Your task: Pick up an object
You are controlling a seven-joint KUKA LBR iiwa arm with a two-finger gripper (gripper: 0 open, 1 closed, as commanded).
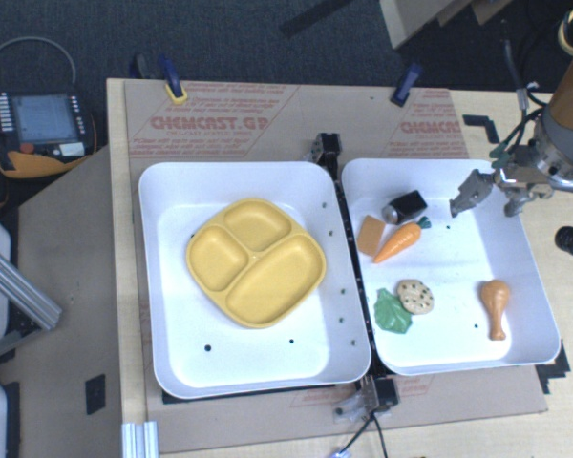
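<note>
Bench-side, arm reaches from right; hand (489,197) spread apart over right bin (530,284).

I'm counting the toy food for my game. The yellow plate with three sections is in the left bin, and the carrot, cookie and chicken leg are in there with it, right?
Not quite. The camera view shows the yellow three-section plastic plate alone in the left white bin. The orange toy carrot, the round chocolate-chip cookie and the tan chicken drumstick lie in the right white bin.

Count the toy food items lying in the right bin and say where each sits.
5: orange wedge at the left wall, carrot beside it, cookie mid-bin, green leaf touching the cookie, drumstick at right. A black block isn't food.
</note>
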